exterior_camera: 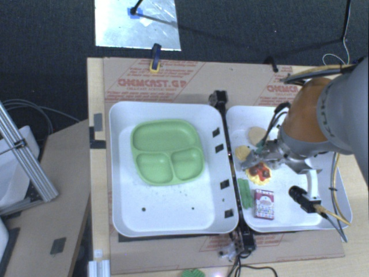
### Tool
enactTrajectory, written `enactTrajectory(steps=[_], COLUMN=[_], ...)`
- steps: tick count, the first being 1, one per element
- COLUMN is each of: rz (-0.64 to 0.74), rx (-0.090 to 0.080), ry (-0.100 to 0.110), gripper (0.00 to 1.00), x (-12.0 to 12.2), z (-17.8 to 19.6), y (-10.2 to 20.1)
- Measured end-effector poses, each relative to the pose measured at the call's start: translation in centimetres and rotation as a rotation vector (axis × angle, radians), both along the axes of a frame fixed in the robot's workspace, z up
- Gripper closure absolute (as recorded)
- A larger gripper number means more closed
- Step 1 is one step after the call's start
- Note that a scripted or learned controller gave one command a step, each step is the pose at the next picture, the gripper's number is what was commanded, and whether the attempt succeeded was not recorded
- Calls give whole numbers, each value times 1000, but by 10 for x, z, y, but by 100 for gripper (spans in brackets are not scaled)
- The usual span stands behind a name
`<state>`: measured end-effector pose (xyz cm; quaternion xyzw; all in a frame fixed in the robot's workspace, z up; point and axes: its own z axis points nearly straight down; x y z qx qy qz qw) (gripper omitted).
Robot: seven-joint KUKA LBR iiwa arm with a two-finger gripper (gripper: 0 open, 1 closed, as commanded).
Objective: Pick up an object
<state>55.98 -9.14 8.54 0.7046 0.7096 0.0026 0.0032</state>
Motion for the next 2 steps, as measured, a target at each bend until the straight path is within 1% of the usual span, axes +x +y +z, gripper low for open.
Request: enactTrajectory(steps=[1, 2], rz=[-3, 2], rx=[1, 0], ry=[5, -3], gripper=[100, 100], x=[-3, 35], z=[10, 105], y=[-1, 31])
